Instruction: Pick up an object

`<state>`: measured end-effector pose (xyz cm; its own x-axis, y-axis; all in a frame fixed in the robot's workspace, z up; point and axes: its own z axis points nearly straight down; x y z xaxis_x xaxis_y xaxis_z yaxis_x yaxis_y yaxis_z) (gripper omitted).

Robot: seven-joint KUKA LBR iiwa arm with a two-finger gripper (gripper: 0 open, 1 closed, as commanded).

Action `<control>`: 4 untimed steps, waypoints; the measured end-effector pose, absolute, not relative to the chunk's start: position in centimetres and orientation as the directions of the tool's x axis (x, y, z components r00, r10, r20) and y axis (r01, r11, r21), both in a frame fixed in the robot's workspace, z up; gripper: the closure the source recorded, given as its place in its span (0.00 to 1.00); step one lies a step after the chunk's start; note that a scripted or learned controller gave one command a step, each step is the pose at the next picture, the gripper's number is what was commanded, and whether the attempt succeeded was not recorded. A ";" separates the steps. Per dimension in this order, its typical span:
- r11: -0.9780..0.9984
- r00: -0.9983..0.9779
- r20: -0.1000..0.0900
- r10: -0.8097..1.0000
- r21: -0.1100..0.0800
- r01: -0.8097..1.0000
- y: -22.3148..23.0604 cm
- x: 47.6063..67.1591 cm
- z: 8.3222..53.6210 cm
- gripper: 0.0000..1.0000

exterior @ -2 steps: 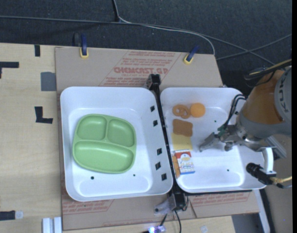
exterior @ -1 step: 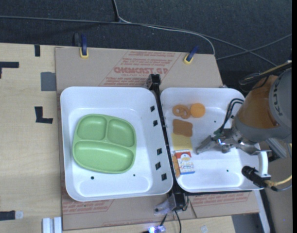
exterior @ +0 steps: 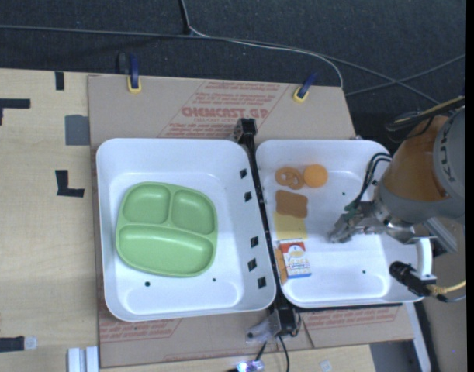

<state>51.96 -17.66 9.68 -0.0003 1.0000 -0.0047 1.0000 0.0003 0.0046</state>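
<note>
- White right bin (exterior: 376, 285) holds the candidates, all along its left side: pretzel (exterior: 289, 178), orange ball (exterior: 316, 176), brown slab (exterior: 292, 203), yellow slab (exterior: 290, 225), small carton (exterior: 295, 259).
- Claw (exterior: 347, 229) low over bare bin floor, right of the yellow slab, touching nothing; whether it is apart or together I cannot tell.
- Advice: shift left, centre over one item, descend straight.
- Green plate (exterior: 167, 229) lies in left bin (exterior: 112, 169).
</note>
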 end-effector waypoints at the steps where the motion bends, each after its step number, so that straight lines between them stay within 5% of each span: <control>1: 0.001 -0.001 -0.001 1.000 0.003 1.000 -18.5 52.3 14.3 1.00; 3: 0.003 -0.003 -0.001 1.000 0.003 1.000 -18.4 53.2 24.8 1.00; 4: 0.007 -0.007 0.002 1.000 0.000 1.000 -12.8 54.5 25.4 1.00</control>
